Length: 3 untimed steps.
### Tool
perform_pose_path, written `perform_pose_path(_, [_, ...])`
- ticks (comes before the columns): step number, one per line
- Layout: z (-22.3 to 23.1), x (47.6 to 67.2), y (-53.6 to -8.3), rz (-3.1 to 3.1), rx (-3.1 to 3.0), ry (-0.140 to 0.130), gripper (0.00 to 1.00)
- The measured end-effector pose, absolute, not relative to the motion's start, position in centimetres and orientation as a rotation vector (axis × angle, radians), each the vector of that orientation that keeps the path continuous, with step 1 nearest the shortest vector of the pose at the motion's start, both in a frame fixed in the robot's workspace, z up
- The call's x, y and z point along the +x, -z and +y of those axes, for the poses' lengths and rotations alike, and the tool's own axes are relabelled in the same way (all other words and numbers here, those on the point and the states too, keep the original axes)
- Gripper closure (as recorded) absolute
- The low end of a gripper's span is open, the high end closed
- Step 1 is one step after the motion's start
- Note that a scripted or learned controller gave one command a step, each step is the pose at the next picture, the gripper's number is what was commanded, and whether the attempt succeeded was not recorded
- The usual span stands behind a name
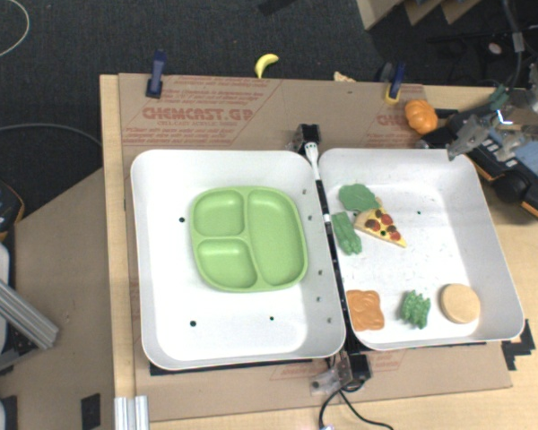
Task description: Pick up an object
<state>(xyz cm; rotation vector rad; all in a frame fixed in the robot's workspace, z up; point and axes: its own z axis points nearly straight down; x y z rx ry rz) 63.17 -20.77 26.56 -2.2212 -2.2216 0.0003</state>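
The right bin (484,213) holds several toy foods. A pizza slice (380,226) lies near its left wall, with a green leafy piece (357,195) just behind it and a second green piece (346,234) beside it. Along the front lie an orange toast piece (366,309), a small broccoli (415,309) and a round tan bun (459,303). My gripper (462,141) hovers over the bin's far right corner, apart from all the foods and with nothing seen in it.
The left bin (161,321) holds a green divided plate (248,238). An orange fruit (420,116) lies on the board behind the right bin, close to the gripper. A yellow banana (266,63) lies beyond the board's far edge. Clamps (156,74) hold the board.
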Motion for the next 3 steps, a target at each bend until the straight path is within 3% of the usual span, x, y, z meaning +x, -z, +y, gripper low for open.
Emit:
perform_pose_path(1, [-20.8, 63.2, -27.7, -2.226, -2.223, 0.002, 1.0])
perform_pose_path(3, [-10.3, 66.3, -36.8, -2.233, -2.218, 0.009, 1.0])
